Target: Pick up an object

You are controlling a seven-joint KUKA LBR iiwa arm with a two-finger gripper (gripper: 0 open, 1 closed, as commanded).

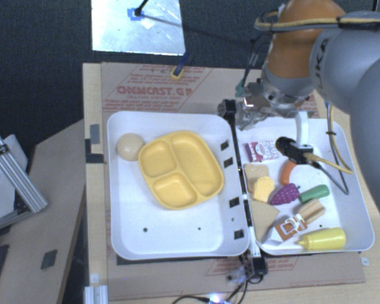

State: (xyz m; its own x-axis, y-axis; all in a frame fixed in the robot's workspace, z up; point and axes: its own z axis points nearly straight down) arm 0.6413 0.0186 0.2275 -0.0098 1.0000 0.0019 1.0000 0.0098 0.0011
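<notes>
My gripper [248, 111] hangs over the far left corner of the right bin [361, 223], close to the divider between the two bins. Right under and in front of it lies a pink and white packet [261, 149]. Further forward are a tan bread slice [256, 171], a yellow cheese wedge [263, 187], purple grapes [285, 194], an orange piece [287, 171], a green piece [313, 192], a tan cylinder [310, 209], a small orange and white carton [290, 227] and a yellow bottle [322, 238]. I see nothing held in the gripper.
The left bin [123, 233] holds a yellow divided tray [177, 168] and a beige ball [130, 145]. A black part with a yellow cable [294, 151] hangs over the right bin's far side. The grey arm [354, 62] covers the far right corner.
</notes>
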